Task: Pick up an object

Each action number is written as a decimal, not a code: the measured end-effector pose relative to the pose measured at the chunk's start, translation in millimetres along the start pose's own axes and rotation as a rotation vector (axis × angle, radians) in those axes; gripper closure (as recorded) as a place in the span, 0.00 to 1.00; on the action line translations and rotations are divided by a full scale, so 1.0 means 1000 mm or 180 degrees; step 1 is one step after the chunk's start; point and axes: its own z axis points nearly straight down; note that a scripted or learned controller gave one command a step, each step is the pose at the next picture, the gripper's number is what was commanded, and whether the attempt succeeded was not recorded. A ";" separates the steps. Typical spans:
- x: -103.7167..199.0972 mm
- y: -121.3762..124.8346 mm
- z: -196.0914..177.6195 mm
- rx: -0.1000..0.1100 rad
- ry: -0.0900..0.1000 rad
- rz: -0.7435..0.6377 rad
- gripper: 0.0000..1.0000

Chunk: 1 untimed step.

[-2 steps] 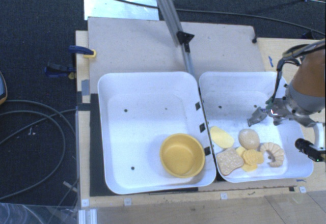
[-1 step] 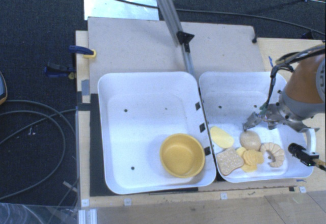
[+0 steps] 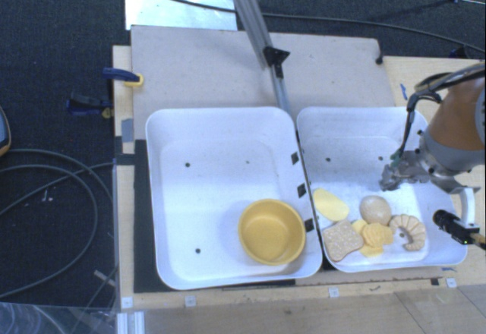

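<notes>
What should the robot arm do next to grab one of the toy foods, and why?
Probably lower the pincer a little toward the round bun. The pincer hangs over the right bin just above and to the right of the bun, which is the nearest food, and it isn't touching any food yet.

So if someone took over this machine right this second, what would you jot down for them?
Gripper: over the right bin, above the food pile; can't tell whether it is open or shut, nothing seen held.
Right bin, near corner: yellow slice, toast, round bun, croissant, yellow cracker.
Left bin: yellow bowl near the divider.
Done: nothing picked up yet.
Left: grasp one item and lift it.
</notes>
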 end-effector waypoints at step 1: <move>-0.002 -0.005 -0.046 -0.0002 0.0000 0.0009 1.00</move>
